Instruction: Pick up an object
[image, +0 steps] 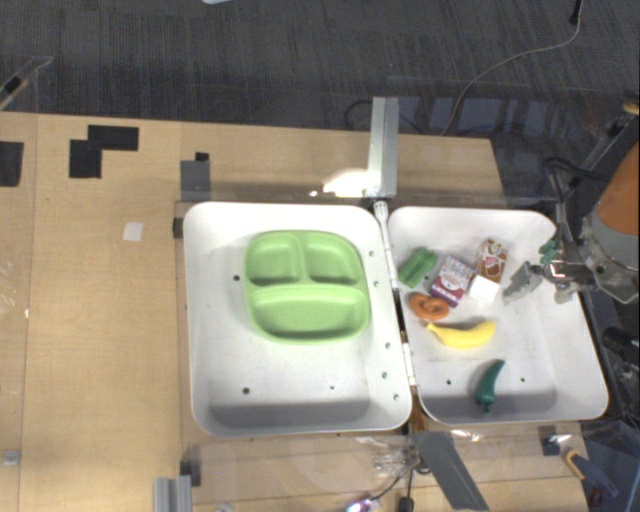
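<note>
Objects for picking lie in the right-hand shallow white bin (575, 395), which sits on the light wooden tabletop (90, 330). Nearest the camera within that bin is a dark green pepper-shaped item (488, 383), lying apart from the rest near the front wall. Behind it rests a yellow banana (462, 334), its left end just beside an orange ring-shaped piece (428, 307). Further back, a purple and white packet (452, 279) touches a small white block (484, 290); a green ridged vegetable-shaped item (416, 266) lies to their left near the bin divider, and a red and white packet (491, 259) lies towards the rear wall.

Grey two-finger gripper (538, 277) is positioned over the right side of the same bin, to the right of the white block, with no item seen between the jaws. Whether the jaws stand apart or together cannot be determined at this resolution. The arm's orange band (618, 200) is seen at the right edge.

Left-hand shallow white bin (215, 395) contains a light green divided plastic tray (305, 285) with three compartments, lying flat near the centre.
</note>
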